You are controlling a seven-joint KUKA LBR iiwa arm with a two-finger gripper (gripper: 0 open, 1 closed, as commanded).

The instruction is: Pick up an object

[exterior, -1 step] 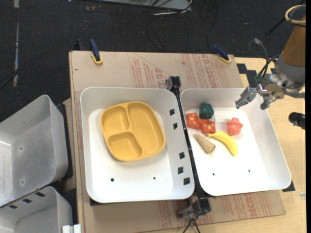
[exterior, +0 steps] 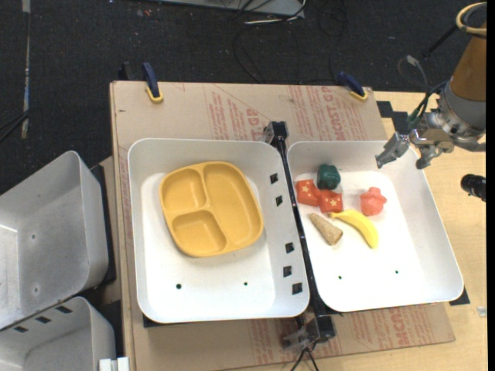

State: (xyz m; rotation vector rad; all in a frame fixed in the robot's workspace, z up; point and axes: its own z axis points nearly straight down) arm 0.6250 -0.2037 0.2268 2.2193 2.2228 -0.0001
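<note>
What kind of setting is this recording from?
Probably a robotics lab: two white bins on a clamped cardboard sheet, toy food like a banana, loose cables on dark floor.

A yellow three-compartment tray (exterior: 210,208) lies in the left white bin (exterior: 147,284) on the brown bench (exterior: 201,107). Blue-and-yellow clamps (exterior: 151,81) grip the bench's far edge, and cables (exterior: 271,49) trail across the dark floor (exterior: 69,45) beyond.

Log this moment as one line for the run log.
tool: open, above right bin's far edge, holding nothing | right bin: banana, green toy, red pieces | left bin: yellow tray | pick: not yet done
</note>
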